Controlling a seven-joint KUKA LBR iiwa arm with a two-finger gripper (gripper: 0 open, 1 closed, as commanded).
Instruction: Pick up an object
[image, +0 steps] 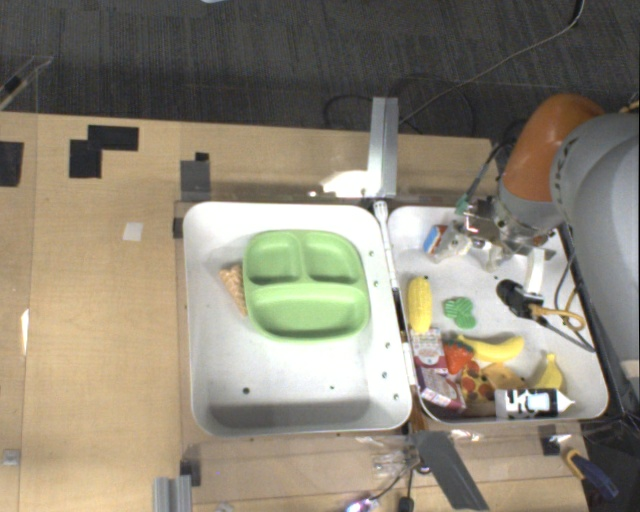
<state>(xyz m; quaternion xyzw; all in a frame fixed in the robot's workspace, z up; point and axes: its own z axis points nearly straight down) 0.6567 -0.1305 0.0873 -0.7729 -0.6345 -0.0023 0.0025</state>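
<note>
Nearest, along the right bin's front edge, lie a black-and-white bottle, red packets and a banana. Further back sit a corn cob and a small green piece. Left, a green divided plate fills the left bin. Farthest, the gripper hangs over the right bin's rear; whether it holds anything cannot be told.

Shot from a single fixed camera above the bench, angled downward at a slant, far enough back to frame both white bins (side by side), with the arm entering from the right.
</note>
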